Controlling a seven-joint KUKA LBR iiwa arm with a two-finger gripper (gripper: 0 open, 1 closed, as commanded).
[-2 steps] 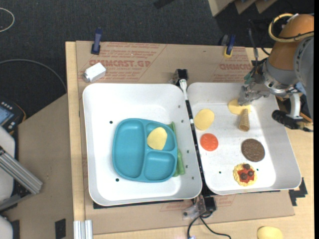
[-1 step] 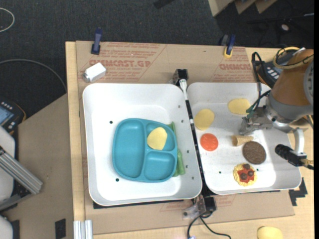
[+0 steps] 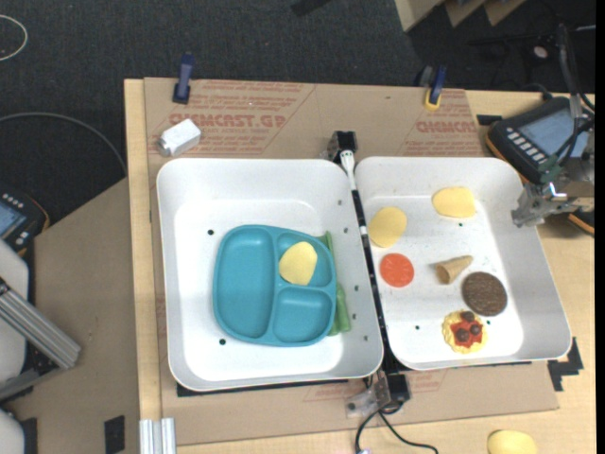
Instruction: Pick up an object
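From the overhead camera you see two white bins side by side on a cardboard-covered bench. The left bin (image 3: 189,253) holds a teal tray (image 3: 274,287) with compartments, and a pale yellow piece (image 3: 299,263) lies on the tray's upper right compartment. A green strip (image 3: 338,301) shows along the tray's right edge, against the bin wall.

The right bin (image 3: 529,282) carries the loose pieces you could pick. A yellow round (image 3: 388,226) lies near its left wall, with an orange disc (image 3: 397,270) just below it. A yellow oval (image 3: 455,202) sits toward the upper right. A tan cone (image 3: 453,269) lies near the middle, tip pointing right. A brown disc (image 3: 485,293) is just below and right of the cone, and a yellow tart (image 3: 464,331) with red topping sits below that, near the front wall. All of them lie flat and apart from one another.

The gripper (image 3: 531,206) shows at the right bin's upper right rim, grey and small in the picture. You cannot tell how it is set, and nothing is visibly held by it. It is well apart from the pieces; the yellow oval is nearest.
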